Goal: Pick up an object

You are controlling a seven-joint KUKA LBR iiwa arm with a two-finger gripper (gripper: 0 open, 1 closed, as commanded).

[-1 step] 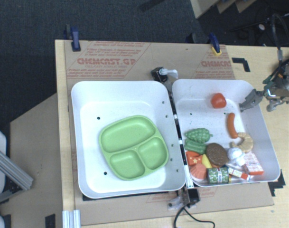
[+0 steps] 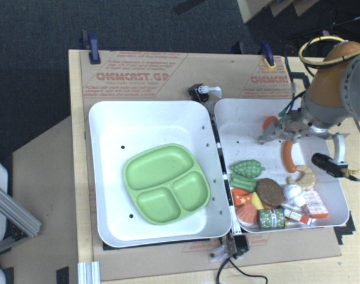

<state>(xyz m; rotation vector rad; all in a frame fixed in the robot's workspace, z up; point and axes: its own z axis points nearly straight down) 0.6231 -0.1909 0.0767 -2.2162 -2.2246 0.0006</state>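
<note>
Fingers [image 2: 273, 132], spread, hover in right bin [image 2: 239, 114]; left bin [image 2: 109, 123] holds one green tray [image 2: 166, 183].

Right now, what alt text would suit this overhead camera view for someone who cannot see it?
A grey robot arm's gripper hovers in the right white bin above a pile of toy food. The left bin holds a green divided plate.

A divided plate [image 2: 166, 183] lies in the left bin [image 2: 103, 158]; toys fill the right bin's [image 2: 239, 114] front.
</note>
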